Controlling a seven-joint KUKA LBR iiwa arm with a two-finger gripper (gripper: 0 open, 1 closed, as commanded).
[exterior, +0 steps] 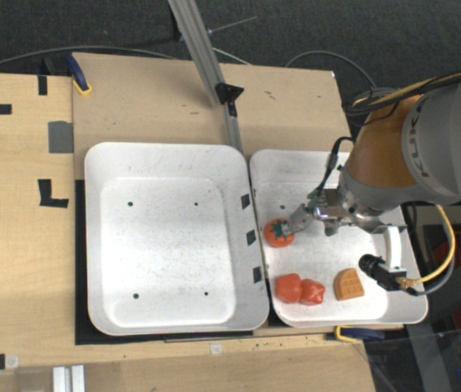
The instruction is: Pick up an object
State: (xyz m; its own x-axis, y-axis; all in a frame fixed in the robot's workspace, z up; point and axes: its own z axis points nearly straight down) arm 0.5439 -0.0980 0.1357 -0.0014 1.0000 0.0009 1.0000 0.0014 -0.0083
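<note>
- The arm (410, 153) is cut off by the right edge.
- It covers part of the right bin (295, 170).
- The gripper (289, 228) fingers are too small to read beside the tomato (277, 233).

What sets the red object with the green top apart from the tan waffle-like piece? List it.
The red object with the green top is round and two-coloured; the tan waffle-like piece is squarish and one colour. The red one lies at the gripper tip; the tan one lies apart, nearer the front rim. Both sit in the right bin.
</note>
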